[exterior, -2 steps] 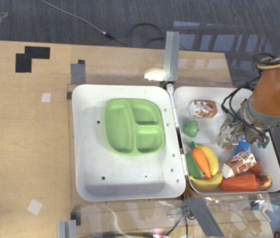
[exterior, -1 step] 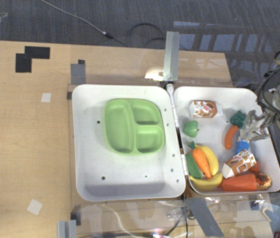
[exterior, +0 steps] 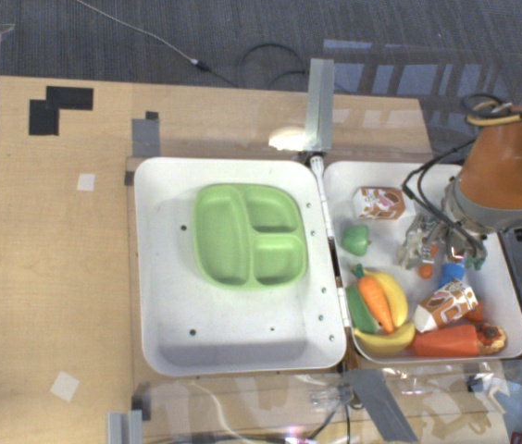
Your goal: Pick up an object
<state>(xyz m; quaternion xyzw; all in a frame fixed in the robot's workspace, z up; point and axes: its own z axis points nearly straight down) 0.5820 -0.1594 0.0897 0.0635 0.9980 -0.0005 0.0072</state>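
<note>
i see the gripper low in the right bin, right of frame centre; i cannot tell its finger state. just beside it, lower right, sits a small blue object, long axis unclear. a tilted carton lies below. carrot and banana run diagonally, lower middle. green divided plate fills the left bin.

Hand low in right bin, among toy food.
</note>
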